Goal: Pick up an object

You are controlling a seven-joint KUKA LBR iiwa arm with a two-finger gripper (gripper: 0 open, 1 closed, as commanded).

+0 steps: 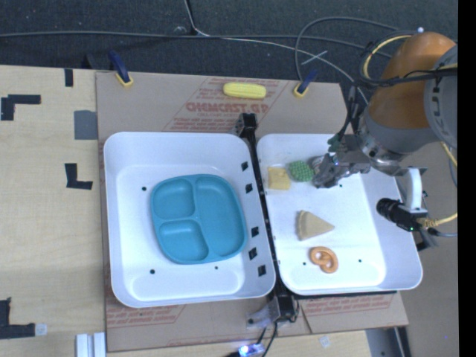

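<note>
A small green object (knobbly, perhaps a toy vegetable) lies near the back of the right bin, with the gripper just beside it on its right; whether the claw is open or closed cannot be told from here. A pale yellow block sits just left of the green piece. Nearer the front lie a tan wedge and an orange pretzel. The left bin holds a blue divided plate. A yellow banana-like toy rests on the cardboard behind the bins.

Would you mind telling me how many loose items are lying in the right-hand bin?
4: a yellow block and green piece near the top left, a tan wedge mid-bin, a pretzel below. The gripper may hide more.
</note>
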